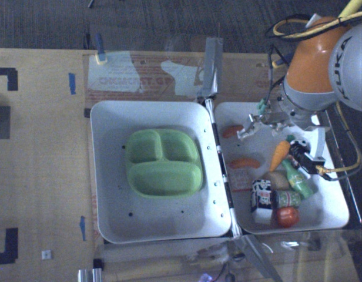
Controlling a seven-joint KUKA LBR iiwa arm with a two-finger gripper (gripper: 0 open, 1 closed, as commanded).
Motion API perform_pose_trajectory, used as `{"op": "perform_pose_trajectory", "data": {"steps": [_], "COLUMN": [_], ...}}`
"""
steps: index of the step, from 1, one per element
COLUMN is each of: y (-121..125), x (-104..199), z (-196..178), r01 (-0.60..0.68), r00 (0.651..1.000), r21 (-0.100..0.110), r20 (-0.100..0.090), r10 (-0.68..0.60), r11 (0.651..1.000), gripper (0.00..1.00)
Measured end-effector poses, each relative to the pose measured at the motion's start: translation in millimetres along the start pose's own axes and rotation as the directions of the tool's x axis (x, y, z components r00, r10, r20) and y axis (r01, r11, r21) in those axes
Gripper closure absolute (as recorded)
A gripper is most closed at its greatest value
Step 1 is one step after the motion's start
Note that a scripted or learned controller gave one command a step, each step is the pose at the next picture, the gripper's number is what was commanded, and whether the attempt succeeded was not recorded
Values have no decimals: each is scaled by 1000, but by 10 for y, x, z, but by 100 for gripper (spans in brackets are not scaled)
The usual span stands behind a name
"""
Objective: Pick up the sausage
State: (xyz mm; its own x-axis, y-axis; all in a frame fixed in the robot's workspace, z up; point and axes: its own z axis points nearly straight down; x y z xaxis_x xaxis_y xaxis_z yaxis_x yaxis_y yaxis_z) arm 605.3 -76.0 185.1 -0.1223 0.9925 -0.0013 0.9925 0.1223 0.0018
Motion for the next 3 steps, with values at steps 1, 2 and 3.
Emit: {"op": "perform_pose_trajectory", "data": {"steps": [1,2,3], "y": [-51,-42,173], "x": [-235,-243,1196], "z": [941,835,-261], "r01": [102,100,32], "r00": [995,995,999], "r21": [-1,-4,0], "r20": [-1,0,-2], "r10": [-102,-100,-32], "r11": [995,995,999], "gripper": [0,100,100]}}
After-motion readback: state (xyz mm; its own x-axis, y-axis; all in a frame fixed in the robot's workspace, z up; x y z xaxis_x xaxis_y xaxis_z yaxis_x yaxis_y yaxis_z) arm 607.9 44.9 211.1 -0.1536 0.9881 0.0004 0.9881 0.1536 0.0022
